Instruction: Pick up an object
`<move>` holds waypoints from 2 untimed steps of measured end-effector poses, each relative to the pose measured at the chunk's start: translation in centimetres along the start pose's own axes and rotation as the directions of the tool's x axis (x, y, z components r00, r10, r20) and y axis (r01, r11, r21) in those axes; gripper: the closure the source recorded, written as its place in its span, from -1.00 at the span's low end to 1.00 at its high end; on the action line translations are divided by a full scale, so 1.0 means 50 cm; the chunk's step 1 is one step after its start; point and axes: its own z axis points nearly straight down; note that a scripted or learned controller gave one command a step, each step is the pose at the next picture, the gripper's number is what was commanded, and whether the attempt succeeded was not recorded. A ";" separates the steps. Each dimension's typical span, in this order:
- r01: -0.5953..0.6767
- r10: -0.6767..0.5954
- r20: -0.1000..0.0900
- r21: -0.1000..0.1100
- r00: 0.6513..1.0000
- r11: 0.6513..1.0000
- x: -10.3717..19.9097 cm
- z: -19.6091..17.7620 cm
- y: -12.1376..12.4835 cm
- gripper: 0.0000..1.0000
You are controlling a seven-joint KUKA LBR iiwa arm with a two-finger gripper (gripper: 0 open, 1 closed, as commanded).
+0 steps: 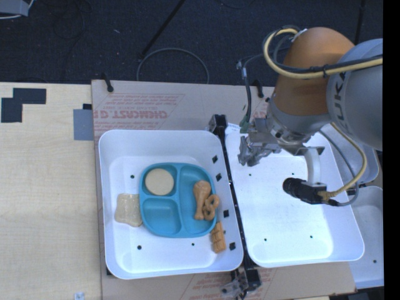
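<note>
Starting at the left edge of the left bin (162, 261), a pale tan bread-like slice (129, 210) lies flat on the white floor, about midway along that edge and just beside the left rim of a blue divided tray (164, 217). The tray sits near the middle of this bin, a little toward its right edge. Its upper-left compartment holds a round tan biscuit (159, 181) lying flat, and its long right compartment holds a twisted, pretzel-like tan piece (205, 200) running along the compartment's length. Off the tray's lower-right corner, a small ridged tan piece (217, 237) lies on the bin floor, just beside the tray rim and close to the bin's right edge. These are the things on offer for picking, and all of them are in the left bin. Both bins rest on a printed cardboard sheet (137, 108) laid over the pale wooden bench (44, 199). Across the divide, the gripper (249, 155) hangs over the upper-left corner of the right bin (294, 236), near that bin's left edge and apart from every object in the left bin. Whether it is spread or pressed together cannot be told from this angle. The grey arm (350, 99) with its orange band reaches in over the right bin's upper-right corner.
</note>
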 end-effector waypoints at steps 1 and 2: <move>-0.001 0.001 0.001 0.000 1.000 1.000 0.078 0.035 -0.013 1.00; 0.000 0.000 0.001 0.002 1.000 1.000 0.181 0.077 -0.053 1.00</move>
